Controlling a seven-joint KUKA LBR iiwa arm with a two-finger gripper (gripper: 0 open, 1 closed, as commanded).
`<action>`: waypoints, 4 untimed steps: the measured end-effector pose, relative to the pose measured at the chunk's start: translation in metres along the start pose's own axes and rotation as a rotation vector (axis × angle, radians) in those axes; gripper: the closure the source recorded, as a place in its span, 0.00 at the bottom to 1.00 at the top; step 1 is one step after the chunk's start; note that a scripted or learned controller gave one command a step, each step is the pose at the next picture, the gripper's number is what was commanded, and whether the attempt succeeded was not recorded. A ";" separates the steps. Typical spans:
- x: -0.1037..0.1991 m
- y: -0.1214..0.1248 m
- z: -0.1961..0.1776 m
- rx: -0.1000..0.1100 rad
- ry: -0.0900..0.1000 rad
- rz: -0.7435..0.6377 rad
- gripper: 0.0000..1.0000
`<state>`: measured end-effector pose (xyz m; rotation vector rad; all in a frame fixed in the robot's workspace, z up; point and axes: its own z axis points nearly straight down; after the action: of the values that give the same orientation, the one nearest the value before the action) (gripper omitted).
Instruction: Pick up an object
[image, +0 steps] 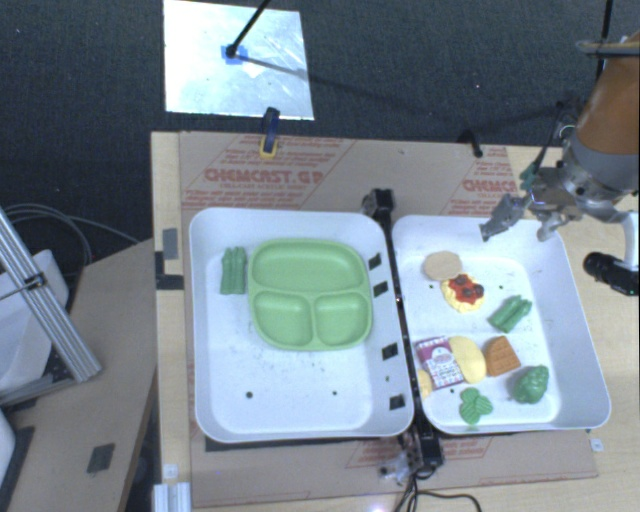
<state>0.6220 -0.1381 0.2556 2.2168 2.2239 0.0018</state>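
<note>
Jaws (523, 217) hang spread and released above the far rim of the right bin (575, 300), gripping nothing; the nearest pickable item, a tan round piece (441, 265), lies below and left of them with a yellow-red piece (464, 292) touching it, so a descent could, I judge, nudge both or close on the gap. Further toward the near side the green pod (510, 313), brown block (501, 355), broccoli (530, 384), yellow lump (466, 358) and red packet (435, 360) crowd together, risking a double grab or a finger landing on a neighbour. Far left of the jaws, the left bin (215, 400) holds a green divided plate (308, 297) and green strip (233, 271), out of the way on the surface (330, 165).
</note>
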 end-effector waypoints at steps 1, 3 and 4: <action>-0.044 -0.021 0.094 0.007 0.000 0.006 0.00; -0.069 -0.027 0.170 -0.002 0.000 0.002 0.00; -0.068 -0.075 0.171 0.004 0.000 0.004 0.00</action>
<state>0.5472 -0.2068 0.0843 2.2233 2.2220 -0.0023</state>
